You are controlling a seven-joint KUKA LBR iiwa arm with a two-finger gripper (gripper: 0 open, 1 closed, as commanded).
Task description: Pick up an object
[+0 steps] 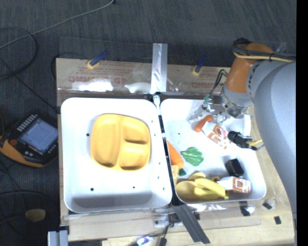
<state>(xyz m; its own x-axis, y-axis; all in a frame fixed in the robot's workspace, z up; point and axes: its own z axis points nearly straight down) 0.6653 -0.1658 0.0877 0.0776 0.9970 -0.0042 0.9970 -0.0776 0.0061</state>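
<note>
Where end effector (206, 111) hovers, orange piece (202, 123) beneath

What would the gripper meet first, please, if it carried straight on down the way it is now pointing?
Most likely the small orange piece lying just below the gripper in the right bin, though depth is hard to judge from above.

A brown bench (65, 77) stands on dark carpet (38, 14). Two white bins sit on it side by side, touching: the left bin (67, 158) and the right bin (185, 122). Along the bench's far edge lies a clear plastic sheet (110, 79), pinned by a left clamp (97, 58) and a right clamp (198, 67), both blue and yellow. A silver strip (159, 67) runs from that edge to where the bins meet. On the carpet off the bench's left edge lie a pendant (36, 139) with a screen and loose cables (19, 38).
</note>
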